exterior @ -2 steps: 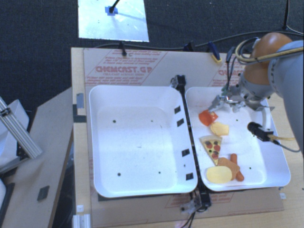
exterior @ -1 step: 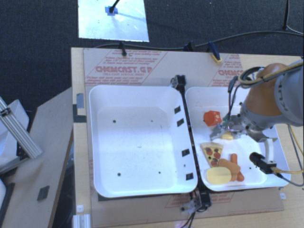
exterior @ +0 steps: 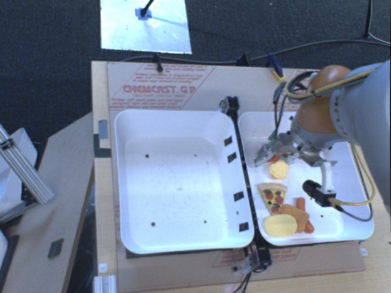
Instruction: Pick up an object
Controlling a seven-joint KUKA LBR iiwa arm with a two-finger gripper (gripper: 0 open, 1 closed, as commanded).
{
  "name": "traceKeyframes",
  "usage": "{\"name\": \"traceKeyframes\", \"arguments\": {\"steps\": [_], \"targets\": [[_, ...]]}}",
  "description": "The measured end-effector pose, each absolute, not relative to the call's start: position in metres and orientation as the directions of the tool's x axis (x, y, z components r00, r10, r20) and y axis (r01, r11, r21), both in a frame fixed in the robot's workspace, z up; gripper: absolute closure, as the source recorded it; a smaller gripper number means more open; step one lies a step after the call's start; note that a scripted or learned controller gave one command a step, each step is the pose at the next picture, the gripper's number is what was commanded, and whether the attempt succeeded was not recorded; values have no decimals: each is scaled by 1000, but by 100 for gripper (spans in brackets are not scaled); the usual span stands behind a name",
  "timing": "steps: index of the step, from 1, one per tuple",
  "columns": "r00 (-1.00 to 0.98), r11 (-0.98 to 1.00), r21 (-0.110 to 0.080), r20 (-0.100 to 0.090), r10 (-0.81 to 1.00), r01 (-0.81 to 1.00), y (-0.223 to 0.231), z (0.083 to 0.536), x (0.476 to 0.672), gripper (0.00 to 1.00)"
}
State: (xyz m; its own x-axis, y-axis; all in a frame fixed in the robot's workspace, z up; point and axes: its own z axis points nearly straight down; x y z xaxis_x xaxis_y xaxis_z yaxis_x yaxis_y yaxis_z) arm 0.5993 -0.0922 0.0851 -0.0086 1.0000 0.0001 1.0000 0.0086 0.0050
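My gripper (exterior: 273, 154) hangs low in the right bin (exterior: 354, 182), near that bin's left wall. Just below it, touching or nearly touching, lies a small yellow ridged toy food piece (exterior: 279, 170) with a bit of red at its top edge. Nearer the front lie a toy pizza slice (exterior: 273, 195), an orange and red toy piece (exterior: 300, 213) and a pale yellow round piece (exterior: 280, 226). Nothing can be made out between the gripper's jaws from this angle.
The left bin (exterior: 128, 163) stands beside the right one, with a dark divider strip (exterior: 239, 176) between them. Both rest on a cardboard sheet (exterior: 165, 84). A shiny metal plate (exterior: 145, 17) lies on the floor behind the bench.
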Motion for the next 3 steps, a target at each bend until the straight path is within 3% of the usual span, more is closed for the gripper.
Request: {"name": "traceKeyframes", "arguments": {"steps": [1, 2, 3], "targets": [[-5, 5, 5, 0, 1000, 1000, -95, 96, 598, 100], [-5, 5, 4, 0, 1000, 1000, -95, 96, 598, 0], [-6, 6, 5, -1, 1000, 1000, -101, 85, 633, 0]]}}
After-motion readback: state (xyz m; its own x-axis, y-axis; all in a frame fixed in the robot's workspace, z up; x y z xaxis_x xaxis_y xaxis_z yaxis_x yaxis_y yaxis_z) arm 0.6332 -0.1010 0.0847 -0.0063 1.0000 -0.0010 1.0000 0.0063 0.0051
